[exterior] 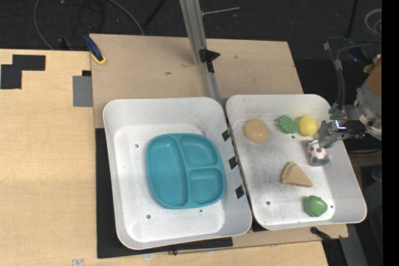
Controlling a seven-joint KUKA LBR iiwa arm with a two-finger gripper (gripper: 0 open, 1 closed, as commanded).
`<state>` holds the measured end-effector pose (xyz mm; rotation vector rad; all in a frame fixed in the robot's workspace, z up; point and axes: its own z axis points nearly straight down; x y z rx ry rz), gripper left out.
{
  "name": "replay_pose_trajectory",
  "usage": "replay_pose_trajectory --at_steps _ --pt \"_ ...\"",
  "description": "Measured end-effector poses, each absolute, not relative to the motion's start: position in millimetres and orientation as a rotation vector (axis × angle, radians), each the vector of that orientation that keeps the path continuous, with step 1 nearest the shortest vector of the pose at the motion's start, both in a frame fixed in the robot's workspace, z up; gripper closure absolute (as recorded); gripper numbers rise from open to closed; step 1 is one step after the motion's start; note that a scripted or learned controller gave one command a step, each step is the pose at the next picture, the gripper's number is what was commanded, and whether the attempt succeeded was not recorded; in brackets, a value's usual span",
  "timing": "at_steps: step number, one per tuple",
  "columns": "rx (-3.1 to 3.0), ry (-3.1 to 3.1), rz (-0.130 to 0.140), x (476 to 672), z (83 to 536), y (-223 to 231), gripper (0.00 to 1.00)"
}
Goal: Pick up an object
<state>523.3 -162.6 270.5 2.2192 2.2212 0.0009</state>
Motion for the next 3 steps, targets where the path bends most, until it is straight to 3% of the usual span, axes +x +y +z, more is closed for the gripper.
replay_pose_trajectory --at_steps 3 --pt "2.220 2.226 -0.003 562.9 243.6 -12.4 1.00"
